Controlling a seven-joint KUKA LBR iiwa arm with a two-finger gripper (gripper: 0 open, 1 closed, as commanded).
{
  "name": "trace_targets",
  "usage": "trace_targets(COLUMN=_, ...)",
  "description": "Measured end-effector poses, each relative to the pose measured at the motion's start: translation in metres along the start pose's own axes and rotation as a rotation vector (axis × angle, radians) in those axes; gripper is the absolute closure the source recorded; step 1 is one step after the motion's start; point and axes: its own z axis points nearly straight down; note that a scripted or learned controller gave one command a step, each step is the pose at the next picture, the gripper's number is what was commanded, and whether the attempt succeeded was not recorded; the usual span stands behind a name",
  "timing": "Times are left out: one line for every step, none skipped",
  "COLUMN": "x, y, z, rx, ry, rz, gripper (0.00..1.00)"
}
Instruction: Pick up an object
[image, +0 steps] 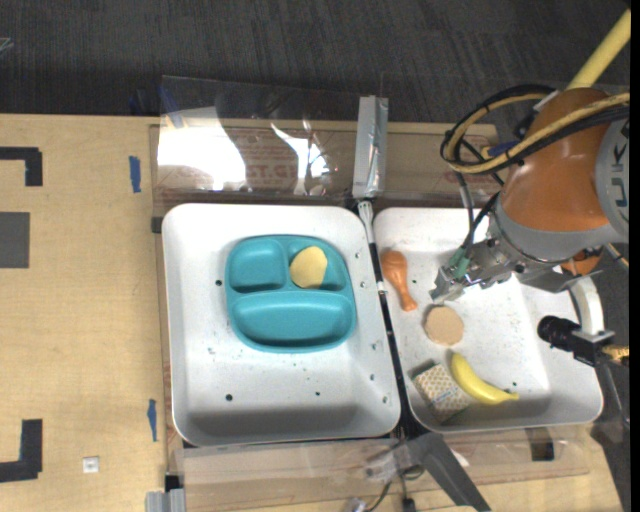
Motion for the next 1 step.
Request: trace_targets(x=0.0049, y=-0.0068, z=-0.0370, rx=0.006, ry=0.001, rz=-0.465, gripper=1.00)
